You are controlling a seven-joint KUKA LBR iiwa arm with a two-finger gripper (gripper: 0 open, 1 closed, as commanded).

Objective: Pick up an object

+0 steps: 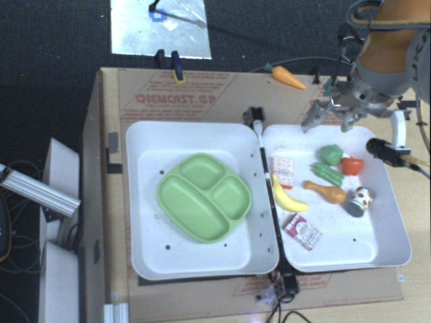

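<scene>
The gripper (333,117) hangs open and empty over the right bin's (390,247) far edge; the green toy (330,154) lies just nearer.

Even, bright overhead light; white bins (202,136) slightly overexposed, faint shadows. Glare on far foil sheet (160,19). Soft, low-res overall; arm (394,32) blurry far right.

Board (176,99) reads, perhaps, "CHEMCAST GP".

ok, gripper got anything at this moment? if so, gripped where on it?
Nothing held. The gripper hangs open above the right bin's far rim, with only air between its fingers. The toys, such as the banana, lie in the bin.
</scene>
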